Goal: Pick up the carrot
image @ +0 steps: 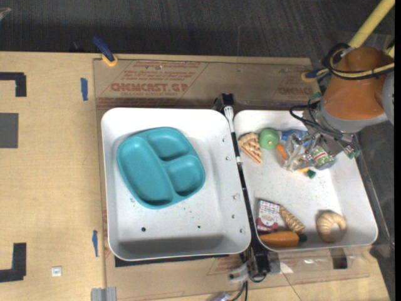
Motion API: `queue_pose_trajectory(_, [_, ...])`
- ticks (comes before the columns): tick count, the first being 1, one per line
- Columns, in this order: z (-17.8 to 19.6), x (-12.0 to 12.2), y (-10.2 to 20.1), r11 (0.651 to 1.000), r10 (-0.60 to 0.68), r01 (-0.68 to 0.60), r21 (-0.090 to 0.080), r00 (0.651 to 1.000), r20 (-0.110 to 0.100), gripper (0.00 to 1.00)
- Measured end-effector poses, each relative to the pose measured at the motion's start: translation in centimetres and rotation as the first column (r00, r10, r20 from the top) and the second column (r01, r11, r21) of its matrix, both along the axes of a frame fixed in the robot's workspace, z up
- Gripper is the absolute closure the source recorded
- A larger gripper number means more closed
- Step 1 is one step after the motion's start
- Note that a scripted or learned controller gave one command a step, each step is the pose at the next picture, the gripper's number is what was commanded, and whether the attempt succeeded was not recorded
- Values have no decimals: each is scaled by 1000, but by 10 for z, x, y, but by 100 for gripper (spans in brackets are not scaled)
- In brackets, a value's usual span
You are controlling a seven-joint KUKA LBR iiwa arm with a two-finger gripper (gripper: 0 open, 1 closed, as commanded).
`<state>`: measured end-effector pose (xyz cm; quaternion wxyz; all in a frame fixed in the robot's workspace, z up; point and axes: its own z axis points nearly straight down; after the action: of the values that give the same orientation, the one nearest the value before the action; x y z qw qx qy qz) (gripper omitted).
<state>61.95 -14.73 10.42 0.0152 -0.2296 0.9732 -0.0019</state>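
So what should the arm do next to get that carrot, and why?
Probably travel toward the near edge of the right bin. The gripper hovers over the toys at the far end, while the carrot lies against the near wall beside a small carton, so it is not yet above its target.

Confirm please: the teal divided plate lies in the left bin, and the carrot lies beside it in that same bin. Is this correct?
One detail is wrong. The carrot is not in the left bin; it lies in the right bin, against its near wall. The teal divided plate does lie in the left bin. The camera view shows this.
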Motion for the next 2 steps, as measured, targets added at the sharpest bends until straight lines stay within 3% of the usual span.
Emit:
queue_pose_trajectory(1, [-12, -71, 52, 987, 158, -158, -4, 987, -16, 100])
queue_pose_trajectory(2, [-13, -71, 51, 988, 157, -157, -5, 987, -13, 0])
